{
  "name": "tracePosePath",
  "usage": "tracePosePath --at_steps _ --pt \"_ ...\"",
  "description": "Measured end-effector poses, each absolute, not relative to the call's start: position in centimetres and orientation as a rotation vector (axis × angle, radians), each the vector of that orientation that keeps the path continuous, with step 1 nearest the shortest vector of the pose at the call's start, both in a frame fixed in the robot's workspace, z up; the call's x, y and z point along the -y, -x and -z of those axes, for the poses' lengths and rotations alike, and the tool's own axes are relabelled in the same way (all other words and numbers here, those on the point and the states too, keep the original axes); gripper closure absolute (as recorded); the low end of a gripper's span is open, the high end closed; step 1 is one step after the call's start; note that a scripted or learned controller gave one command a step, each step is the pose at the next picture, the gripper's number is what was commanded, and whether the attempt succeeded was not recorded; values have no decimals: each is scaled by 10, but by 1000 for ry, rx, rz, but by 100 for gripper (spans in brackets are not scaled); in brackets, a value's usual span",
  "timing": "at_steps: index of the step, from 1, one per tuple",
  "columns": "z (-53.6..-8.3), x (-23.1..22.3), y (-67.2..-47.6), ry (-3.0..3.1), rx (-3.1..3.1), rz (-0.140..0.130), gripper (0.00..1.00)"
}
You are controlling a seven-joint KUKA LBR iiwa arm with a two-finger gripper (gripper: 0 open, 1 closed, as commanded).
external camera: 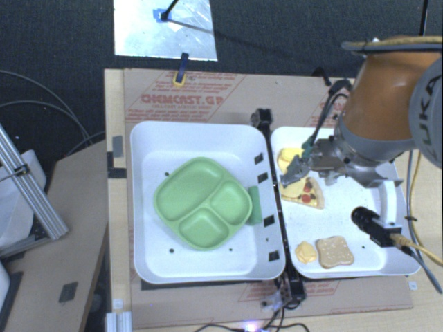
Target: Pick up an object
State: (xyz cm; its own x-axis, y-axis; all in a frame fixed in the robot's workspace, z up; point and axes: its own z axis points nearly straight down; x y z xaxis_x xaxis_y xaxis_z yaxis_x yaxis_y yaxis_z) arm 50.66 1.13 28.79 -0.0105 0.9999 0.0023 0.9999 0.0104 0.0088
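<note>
Nearest the camera, in the right bin (398,265), lie 2 small food pieces side by side: 1 toast slice (335,251) and, just to its left, 1 pale yellow dumpling-like piece (305,252). Farther back in the same bin sits 1 pizza slice (308,194) with red dots, and beyond it 1 yellow piece (288,158) near the bin's back left corner. The gripper (296,168) hangs low between those 2, just above the pizza slice's upper edge; I cannot tell whether it touches either, nor how its fingers stand. The left bin (149,254) holds 1 green divided plate (201,203) with 3 compartments, and 1 flat green piece (255,205) shows at its right edge. That makes 2 bins.
</note>
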Motion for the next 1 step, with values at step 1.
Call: tracePosePath --at_steps 1 --pt "-179 -12 -485 -2225 -2226 8 0"
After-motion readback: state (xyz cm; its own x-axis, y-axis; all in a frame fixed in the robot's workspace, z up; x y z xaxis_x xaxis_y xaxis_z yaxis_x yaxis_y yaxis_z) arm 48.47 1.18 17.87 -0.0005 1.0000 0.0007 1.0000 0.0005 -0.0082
